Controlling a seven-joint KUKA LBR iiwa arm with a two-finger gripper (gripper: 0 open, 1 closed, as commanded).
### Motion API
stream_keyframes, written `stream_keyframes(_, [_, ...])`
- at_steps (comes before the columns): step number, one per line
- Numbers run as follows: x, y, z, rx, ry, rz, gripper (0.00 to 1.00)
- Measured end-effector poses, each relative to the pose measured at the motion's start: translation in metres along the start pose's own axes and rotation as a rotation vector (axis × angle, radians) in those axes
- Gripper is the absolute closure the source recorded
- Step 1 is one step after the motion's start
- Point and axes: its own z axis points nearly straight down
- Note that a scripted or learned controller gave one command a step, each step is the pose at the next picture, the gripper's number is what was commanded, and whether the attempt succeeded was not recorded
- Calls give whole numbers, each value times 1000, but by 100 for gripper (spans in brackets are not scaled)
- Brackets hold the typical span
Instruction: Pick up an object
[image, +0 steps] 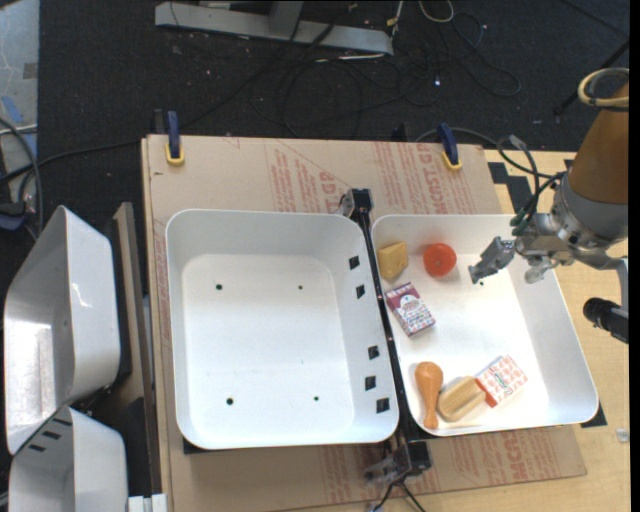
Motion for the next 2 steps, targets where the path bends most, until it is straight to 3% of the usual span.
stream_keyframes(1, [25, 1, -41, -5, 0, -5, 0])
stream_keyframes(2, [23, 56, 113, 8, 2, -4, 0])
